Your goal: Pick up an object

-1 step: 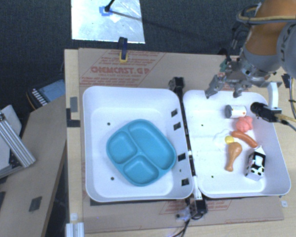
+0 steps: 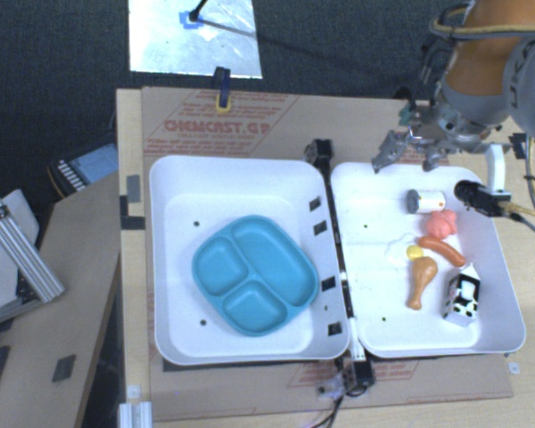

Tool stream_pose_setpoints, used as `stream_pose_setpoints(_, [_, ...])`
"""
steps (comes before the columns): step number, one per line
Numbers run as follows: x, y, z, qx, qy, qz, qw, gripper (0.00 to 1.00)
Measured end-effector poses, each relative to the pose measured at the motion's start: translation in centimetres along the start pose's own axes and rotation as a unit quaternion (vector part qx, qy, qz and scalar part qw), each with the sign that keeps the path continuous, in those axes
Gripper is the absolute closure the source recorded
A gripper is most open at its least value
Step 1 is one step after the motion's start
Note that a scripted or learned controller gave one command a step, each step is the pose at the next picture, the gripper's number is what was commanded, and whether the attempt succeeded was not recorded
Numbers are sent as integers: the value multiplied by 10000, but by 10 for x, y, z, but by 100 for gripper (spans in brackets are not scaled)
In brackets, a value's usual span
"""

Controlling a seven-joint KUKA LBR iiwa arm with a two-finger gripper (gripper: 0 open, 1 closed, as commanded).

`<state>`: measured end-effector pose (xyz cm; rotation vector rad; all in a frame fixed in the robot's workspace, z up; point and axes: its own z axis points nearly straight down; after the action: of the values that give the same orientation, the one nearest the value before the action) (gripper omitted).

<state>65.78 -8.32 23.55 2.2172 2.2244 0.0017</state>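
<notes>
**Above the far rim of the right bin, holding nothing**

Here my claw (image 2: 408, 152) hangs over the far edge of the right bin (image 2: 374, 328), its two fingers spread wide apart with only air between them. My grey arm (image 2: 526, 69), with its orange band (image 2: 499, 25), reaches in from the right.

The left bin (image 2: 174, 194) holds one thing: a blue divided tray (image 2: 254, 275) with three compartments, lying flat near the middle of the bin floor.

The right bin carries all the small objects, gathered along its right half. Nearest my claw lies a short cylinder (image 2: 425, 201), grey at one end and white at the other, on its side. Just below it sits a pink lumpy toy (image 2: 441, 224). An orange sausage (image 2: 441, 251) lies slantwise, touching or nearly touching the pink toy. A toy drumstick (image 2: 419, 279), yellow at the top and tan below, lies beside the sausage, its narrow end toward the near rim. To its right stands a small white carton with black cow patches (image 2: 461, 299), close to the bin's right wall.

All of these objects lie on the bin floor, apart from my claw. A black fitting (image 2: 477, 196) juts over the right rim near the cylinder.
</notes>
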Motion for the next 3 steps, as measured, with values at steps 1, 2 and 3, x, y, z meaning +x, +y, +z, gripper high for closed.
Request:
stream_pose_setpoints(1, [-1, 2, 42, 13, -3, 6, 10000, 0])
stream_pose_setpoints(2, [-6, 5, 103, 21, -2, 13, 10000, 0])
stream_pose_setpoints(3, [-5, 4, 154, 20, 0, 13, 10000, 0])
